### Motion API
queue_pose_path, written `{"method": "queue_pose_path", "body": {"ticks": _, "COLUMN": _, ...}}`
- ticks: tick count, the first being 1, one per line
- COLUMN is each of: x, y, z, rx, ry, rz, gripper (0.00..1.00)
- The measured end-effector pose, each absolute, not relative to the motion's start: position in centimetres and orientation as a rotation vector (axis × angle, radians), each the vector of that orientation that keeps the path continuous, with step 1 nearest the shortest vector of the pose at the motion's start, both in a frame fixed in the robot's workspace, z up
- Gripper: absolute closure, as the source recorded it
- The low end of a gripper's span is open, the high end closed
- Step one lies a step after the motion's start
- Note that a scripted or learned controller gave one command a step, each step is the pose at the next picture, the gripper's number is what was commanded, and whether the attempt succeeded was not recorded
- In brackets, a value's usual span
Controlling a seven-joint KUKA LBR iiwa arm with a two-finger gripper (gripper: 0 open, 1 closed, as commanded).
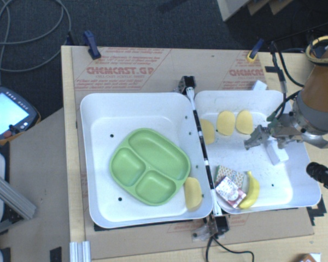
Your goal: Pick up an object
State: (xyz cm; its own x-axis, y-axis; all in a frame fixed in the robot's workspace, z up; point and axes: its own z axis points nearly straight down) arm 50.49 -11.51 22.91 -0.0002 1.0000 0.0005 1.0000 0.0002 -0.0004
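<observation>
My gripper [264, 148] hangs over the middle of the right bin [295, 198], open, with nothing between its fingers. To its upper left, three pale yellow pieces lie in a row: one [244, 121] nearest the gripper, one [226, 123] beside it, and one [206, 131] against the bin's left wall. A yellow banana [252, 190] and a crumpled snack packet [228, 187] lie in the near left corner of this bin, below the gripper. The left bin [98, 119] bears a green divided plate [149, 166] and another yellow piece [192, 192] at its near right corner.
The arm's orange band [320, 89] and cables [281, 70] stand at the right bin's far right side. A black clamp [187, 83] sits at the far end of the wall between the bins. A screen device [8, 116] lies left of the bench.
</observation>
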Motion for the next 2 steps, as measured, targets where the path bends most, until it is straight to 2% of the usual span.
{"method": "queue_pose_path", "body": {"ticks": 1, "x": 58.4, "y": -14.6, "z": 10.2, "rx": -2.221, "ry": -2.221, "rz": 0.001, "gripper": 0.00}}
{"method": "queue_pose_path", "body": {"ticks": 2, "x": 64.3, "y": -9.1, "z": 8.5, "rx": -2.221, "ry": -2.224, "rz": -0.002, "gripper": 0.00}}
